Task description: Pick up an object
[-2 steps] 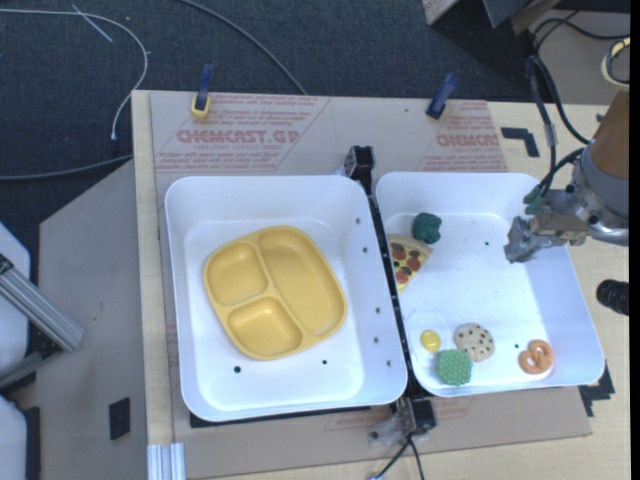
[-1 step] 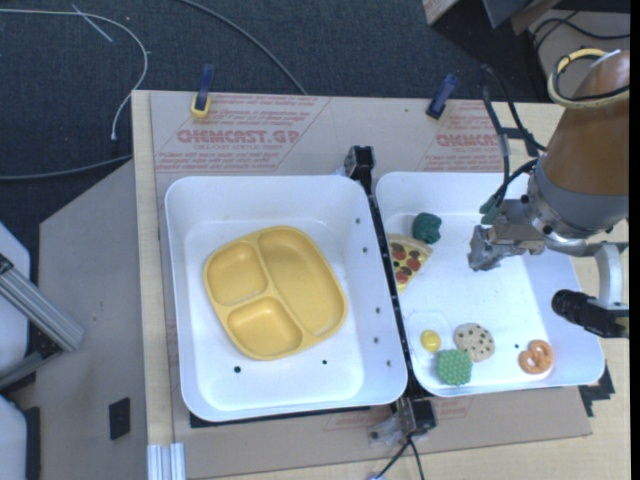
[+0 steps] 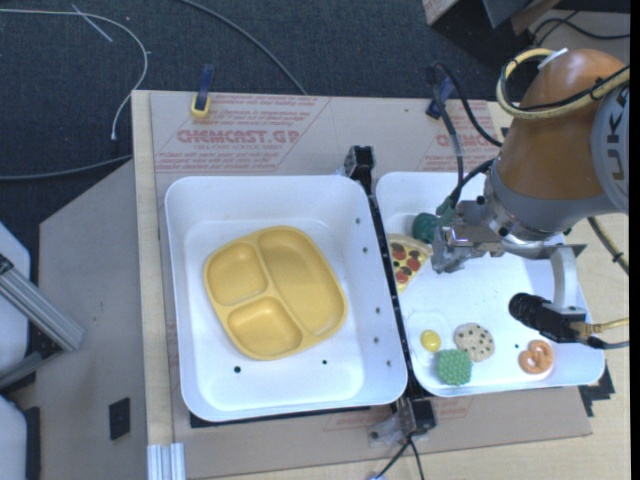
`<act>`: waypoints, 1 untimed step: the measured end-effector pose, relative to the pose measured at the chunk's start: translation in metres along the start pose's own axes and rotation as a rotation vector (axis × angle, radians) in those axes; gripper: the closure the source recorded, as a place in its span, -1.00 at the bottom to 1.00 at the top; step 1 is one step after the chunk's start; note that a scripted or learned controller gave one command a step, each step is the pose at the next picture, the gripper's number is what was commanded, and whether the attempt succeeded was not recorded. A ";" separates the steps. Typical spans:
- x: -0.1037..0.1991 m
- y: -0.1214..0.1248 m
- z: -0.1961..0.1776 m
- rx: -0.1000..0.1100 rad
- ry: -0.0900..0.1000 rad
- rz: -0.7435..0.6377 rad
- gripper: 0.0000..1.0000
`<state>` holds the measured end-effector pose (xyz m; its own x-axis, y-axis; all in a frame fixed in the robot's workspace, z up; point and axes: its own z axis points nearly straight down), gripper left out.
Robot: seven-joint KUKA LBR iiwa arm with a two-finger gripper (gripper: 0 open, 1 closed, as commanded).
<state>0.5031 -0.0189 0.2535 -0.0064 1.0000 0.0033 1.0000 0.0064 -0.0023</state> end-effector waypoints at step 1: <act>0.057 -0.008 0.018 0.002 0.000 0.000 1.00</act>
